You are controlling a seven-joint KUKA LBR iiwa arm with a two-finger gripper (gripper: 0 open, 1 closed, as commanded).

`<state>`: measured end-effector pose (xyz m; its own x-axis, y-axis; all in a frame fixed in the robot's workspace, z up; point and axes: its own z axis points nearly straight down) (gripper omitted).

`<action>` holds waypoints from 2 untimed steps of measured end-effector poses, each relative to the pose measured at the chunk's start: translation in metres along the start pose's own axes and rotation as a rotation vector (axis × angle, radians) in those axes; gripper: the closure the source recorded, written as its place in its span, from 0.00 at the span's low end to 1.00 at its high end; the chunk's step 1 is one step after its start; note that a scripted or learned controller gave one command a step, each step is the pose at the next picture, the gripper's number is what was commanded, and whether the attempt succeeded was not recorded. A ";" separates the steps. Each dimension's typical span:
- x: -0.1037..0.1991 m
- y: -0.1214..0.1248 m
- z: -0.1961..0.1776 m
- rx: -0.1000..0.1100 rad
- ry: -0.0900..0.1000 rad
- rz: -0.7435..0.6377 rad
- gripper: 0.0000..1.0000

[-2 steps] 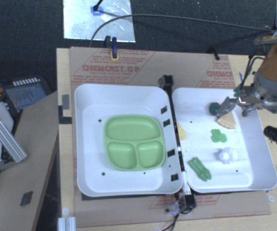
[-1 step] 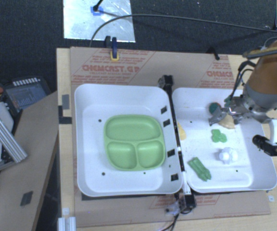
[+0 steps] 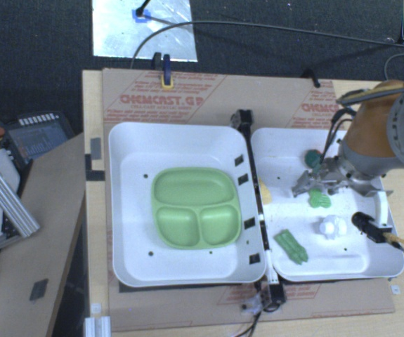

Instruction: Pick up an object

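from above, the bench (image 3: pixel 96 209) carries two white bins side by side. the left bin (image 3: pixel 128 188) holds one light green tray (image 3: pixel 194 207) with three compartments. the right bin (image 3: pixel 377 258) holds a few small things: one green round piece (image 3: pixel 320 200), one long green piece (image 3: pixel 291 246) near the front, one white lump (image 3: pixel 332 226), one dark teal piece (image 3: pixel 313 158) further back, and a yellow scrap (image 3: pixel 264 192) at the left wall. the grey arm (image 3: pixel 384 135) reaches in from the right; its pincer (image 3: pixel 313 183) sits low just above the green round piece, and whether it is spread or closed i cannot tell
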<state>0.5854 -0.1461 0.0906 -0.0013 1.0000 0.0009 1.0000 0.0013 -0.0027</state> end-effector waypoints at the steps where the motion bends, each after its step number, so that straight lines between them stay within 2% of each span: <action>1: -0.001 0.002 -0.014 -0.006 -0.002 0.000 1.00; 2: 0.008 -0.001 -0.067 -0.009 -0.002 -0.003 1.00</action>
<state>0.5843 -0.1381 0.1576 -0.0043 1.0000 -0.0011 1.0000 0.0043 0.0063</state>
